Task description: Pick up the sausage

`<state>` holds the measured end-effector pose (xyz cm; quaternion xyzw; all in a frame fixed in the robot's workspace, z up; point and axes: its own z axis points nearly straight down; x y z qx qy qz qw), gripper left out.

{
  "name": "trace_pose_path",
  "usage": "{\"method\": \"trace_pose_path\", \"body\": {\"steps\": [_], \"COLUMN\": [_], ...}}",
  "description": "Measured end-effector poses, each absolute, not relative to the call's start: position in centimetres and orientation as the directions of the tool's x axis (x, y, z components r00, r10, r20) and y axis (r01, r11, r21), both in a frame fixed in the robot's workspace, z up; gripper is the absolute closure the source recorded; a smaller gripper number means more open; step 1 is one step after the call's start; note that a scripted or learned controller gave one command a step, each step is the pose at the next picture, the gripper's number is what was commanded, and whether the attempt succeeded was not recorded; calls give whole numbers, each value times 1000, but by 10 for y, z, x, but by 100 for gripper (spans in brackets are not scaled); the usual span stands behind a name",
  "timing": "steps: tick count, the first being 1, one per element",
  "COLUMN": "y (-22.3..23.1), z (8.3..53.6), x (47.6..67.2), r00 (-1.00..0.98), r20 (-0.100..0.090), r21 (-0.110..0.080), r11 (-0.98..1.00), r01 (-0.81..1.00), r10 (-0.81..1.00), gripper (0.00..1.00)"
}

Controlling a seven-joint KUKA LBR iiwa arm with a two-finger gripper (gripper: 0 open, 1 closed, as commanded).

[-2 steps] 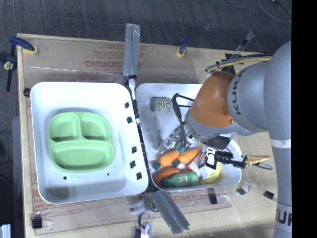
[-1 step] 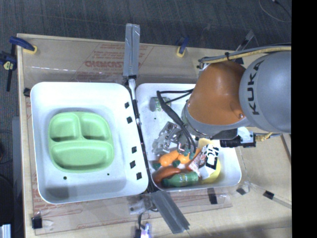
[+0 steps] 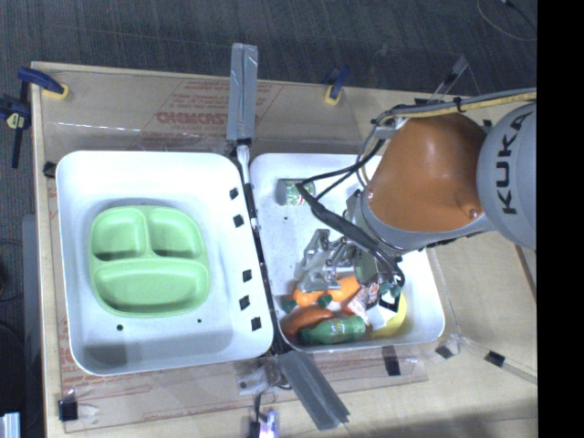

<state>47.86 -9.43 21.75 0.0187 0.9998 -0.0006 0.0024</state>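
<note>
I see the sausage (image 3: 307, 317) as a reddish-brown, rounded, slightly curved piece lying at the near edge of the right bin (image 3: 274, 222), close to the divider between the bins. It sits in a pile: an orange piece (image 3: 330, 293) just behind it and touching, a green item (image 3: 334, 330) just to its right along the same near wall, something yellow (image 3: 394, 318) further right, and a small red-and-white thing (image 3: 365, 299) in between. A small green-white object (image 3: 292, 192) lies well apart from the sausage, at the far end of that bin. My claw (image 3: 321, 255) hangs over the pile, just behind the orange piece; nothing sits between its fingers, and I cannot tell whether they are apart or together. Left bin (image 3: 78, 245) holds a green tray (image 3: 150, 260) with three compartments, nothing in them. Both bins sit on the bench (image 3: 119, 108).
</note>
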Motion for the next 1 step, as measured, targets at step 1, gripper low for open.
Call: {"method": "trace_pose_path", "body": {"steps": [1], "y": [-78], "z": [211], "x": [528], "r00": [-989], "r20": [-3], "r21": [-1], "r11": [989], "r01": [-145], "r10": [-145], "gripper": [100]}}
